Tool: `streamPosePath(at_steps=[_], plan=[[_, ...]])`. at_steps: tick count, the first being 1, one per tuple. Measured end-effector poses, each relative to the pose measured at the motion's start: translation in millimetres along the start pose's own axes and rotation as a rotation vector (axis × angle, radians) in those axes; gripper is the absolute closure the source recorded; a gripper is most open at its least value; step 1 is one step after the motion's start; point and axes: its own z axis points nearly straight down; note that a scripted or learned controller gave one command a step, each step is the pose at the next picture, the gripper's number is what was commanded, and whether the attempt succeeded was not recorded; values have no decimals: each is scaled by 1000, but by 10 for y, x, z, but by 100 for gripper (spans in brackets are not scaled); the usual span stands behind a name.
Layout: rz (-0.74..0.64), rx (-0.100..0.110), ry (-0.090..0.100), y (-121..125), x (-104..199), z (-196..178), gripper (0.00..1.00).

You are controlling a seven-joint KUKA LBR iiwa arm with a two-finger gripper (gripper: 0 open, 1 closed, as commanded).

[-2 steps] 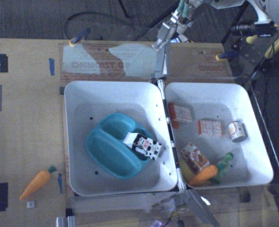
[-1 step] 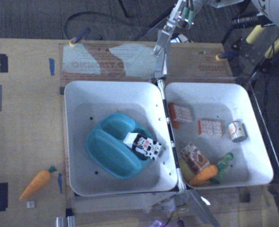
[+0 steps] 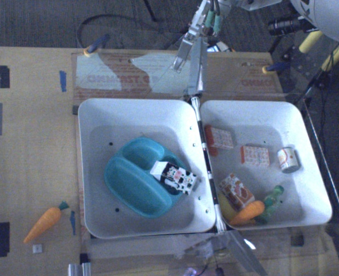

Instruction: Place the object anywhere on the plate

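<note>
A smooth teal plastic plate [image 3: 136, 183] with two rounded compartments lies in the left bin [image 3: 100, 119], toward its front. A small black-and-white carton [image 3: 174, 177] with a cow pattern rests on the plate's right edge, tilted. The gripper [image 3: 191, 36] hangs above the bench beyond the bins' far rim, and whether its pincer is apart or together cannot be told. The right bin [image 3: 307, 154] holds two orange-and-white boxes [image 3: 221, 137], a tin can [image 3: 288, 159], a snack box [image 3: 236, 191], a carrot [image 3: 248, 212] and a green bottle [image 3: 272, 200]; their labels are too blurred to read. Another carrot [image 3: 42, 223] lies on the bench's front left.
</note>
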Motion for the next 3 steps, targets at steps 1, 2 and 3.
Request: streamPosePath(at_steps=[1, 2, 3], plan=[[-125, -3, -3, 186, 101, 0, 0], [-159, 0, 1, -67, 408, 1840, 0], [-403, -4, -3, 49, 169, 768, 0]])
